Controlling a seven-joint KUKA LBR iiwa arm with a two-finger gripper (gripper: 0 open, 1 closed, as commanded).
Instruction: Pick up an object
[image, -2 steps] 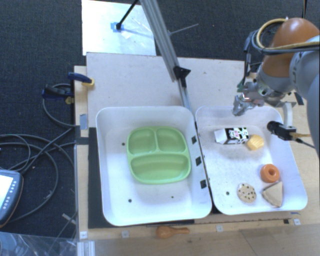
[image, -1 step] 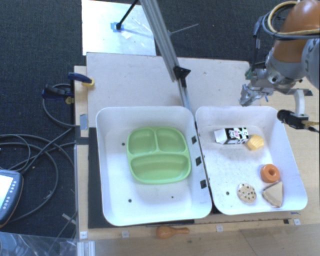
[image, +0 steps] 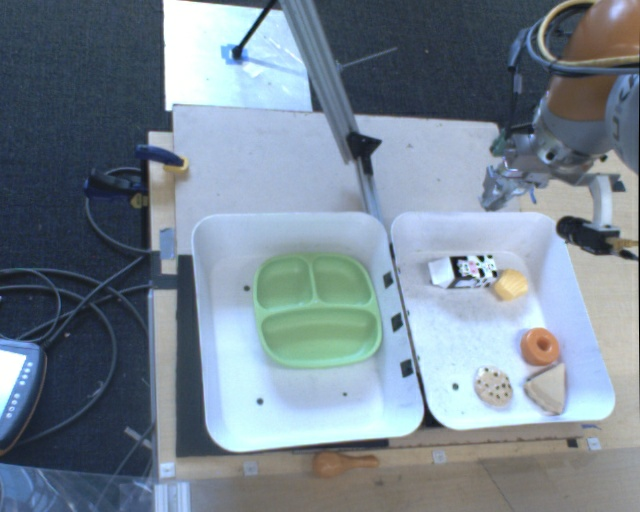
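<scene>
Gripper (image: 497, 190) hovers above the right bin's (image: 585, 300) far rim, holding nothing visible; its opening cannot be told. Milk carton (image: 463, 270) lies just inside that rim.

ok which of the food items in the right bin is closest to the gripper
The black-and-white milk carton, lying at the far end of the right bin, closest to the gripper. The yellow piece sits just beyond it; the others lie farther.

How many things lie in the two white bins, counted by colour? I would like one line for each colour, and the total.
Green: 1, the divided plate in the left bin
White with black: 1, the small carton
Yellow: 1, the block
Orange: 1, the ring
Tan: 2, the cookie and the wedge
Total: 6
</scene>
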